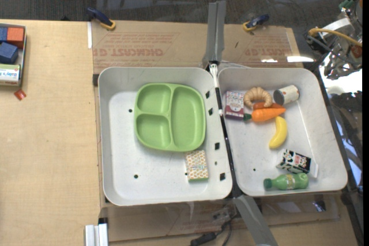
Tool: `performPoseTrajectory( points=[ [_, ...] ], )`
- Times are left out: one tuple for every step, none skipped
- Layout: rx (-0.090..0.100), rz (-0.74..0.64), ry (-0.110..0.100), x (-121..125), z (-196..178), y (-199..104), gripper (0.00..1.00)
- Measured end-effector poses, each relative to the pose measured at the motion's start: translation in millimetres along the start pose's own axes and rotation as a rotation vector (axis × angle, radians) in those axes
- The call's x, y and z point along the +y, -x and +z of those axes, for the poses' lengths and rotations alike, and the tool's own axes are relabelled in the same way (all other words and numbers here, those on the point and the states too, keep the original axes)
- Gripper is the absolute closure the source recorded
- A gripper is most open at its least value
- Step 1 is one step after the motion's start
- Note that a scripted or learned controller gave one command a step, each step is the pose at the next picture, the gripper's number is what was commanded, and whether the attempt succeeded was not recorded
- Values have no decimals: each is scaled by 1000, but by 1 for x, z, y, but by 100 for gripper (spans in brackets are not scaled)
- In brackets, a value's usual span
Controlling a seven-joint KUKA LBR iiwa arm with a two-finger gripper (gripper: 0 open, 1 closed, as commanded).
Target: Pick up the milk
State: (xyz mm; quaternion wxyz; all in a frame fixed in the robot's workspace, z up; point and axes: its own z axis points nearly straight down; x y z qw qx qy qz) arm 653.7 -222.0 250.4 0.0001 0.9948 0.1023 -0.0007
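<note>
Two shallow white bins [109, 141]; one green three-compartment plastic plate [170, 117]; one black-and-white milk carton [296, 162]; one yellow banana [279, 132].

A robotics lab workbench: two white bins [109, 141] sit on cardboard sheeting [150, 46] held by clamps [102, 19], with loose cables [334, 46] to the bins' right and toy blocks [11, 46] far left.

Arm [346, 37] perhaps, cut off right.
</note>
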Motion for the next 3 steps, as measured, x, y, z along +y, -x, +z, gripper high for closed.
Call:
performPoseTrajectory(
  points=[
    [-2, 6, -1, -139, 60, -20, 100],
    [-4, -207, -2, -71, 134, -1, 100],
    [-1, -150, 0, -11, 55, 19, 100]
  ],
)
